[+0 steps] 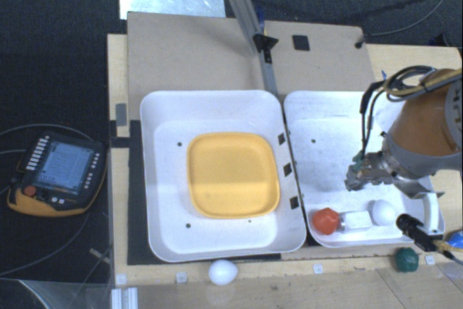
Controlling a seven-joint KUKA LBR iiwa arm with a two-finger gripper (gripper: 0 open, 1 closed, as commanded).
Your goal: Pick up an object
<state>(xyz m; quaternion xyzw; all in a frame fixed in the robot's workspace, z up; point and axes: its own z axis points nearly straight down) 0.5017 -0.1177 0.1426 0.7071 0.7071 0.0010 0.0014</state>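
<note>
I read this as the approach step: my gripper point(359, 175) hangs low over the right bin point(318, 148) with nothing between its fingers that I can make out, and I cannot tell from this slanted view whether it is spread or closed, since the wrist and cabling blur into one dark cluster. The likeliest target sits just below and slightly to the left of the gripper: a red-orange ball point(325, 221) resting against the bin's near wall. It looks round, smooth and glossy, with a small darker patch on top, so I would judge it apt to roll if nudged off-centre. Touching it on the far side from the gripper's left is a small white block point(355, 221), and beyond that a white egg-shaped object point(382, 212), almost directly beneath the arm. The next move, as I see it, calls for shifting toward the near wall, centring above the ball and descending straight, keeping clear of the wall and the crowding block.
</note>
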